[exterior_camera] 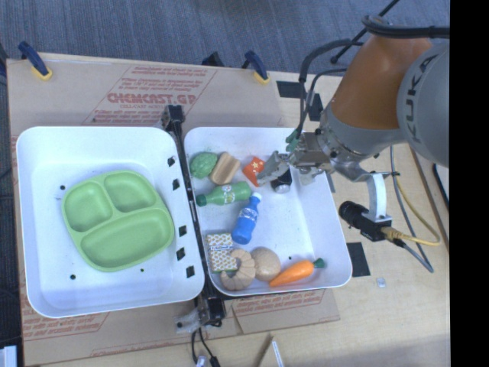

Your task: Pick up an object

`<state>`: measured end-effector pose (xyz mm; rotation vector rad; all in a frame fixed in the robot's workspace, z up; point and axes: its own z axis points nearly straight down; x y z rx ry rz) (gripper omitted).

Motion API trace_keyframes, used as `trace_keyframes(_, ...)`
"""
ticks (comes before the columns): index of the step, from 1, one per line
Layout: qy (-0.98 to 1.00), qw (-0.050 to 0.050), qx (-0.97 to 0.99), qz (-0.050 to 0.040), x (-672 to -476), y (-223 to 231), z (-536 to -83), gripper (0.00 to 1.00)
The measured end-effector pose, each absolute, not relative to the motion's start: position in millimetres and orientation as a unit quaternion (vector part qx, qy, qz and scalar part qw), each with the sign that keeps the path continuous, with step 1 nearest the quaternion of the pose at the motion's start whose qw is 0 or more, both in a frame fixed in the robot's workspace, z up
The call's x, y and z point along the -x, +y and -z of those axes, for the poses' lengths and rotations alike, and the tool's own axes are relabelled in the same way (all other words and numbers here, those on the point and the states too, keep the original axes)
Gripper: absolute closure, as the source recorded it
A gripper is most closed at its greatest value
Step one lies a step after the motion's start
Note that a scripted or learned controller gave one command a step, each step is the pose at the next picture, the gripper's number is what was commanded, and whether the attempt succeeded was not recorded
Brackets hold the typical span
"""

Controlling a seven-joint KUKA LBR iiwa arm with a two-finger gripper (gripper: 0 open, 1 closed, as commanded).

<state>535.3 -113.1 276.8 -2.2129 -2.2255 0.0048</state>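
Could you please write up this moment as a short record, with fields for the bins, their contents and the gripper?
left bin: holds a green divided plate
right bin: holds the small items
far end: green lump, bread, orange piece
middle: green bottle, blue bottle
near end: packet, two round tan pieces, carrot
gripper: low over the right bin's far end, beside the orange piece
holding: nothing visibly between the fingers
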Motion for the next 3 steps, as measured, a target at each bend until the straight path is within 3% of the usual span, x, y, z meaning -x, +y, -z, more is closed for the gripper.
trace_keyframes(1, -0.71, 0.002, 0.705, -0.0014, -538.6, -113, -91, 0.0)
trace_keyframes(2, -0.711, 0.002, 0.703, -0.0026, -538.5, -113, -101, 1.0)
trace_keyframes(3, -0.71, 0.001, 0.705, -0.0004, -543.5, -67, -192, 1.0)
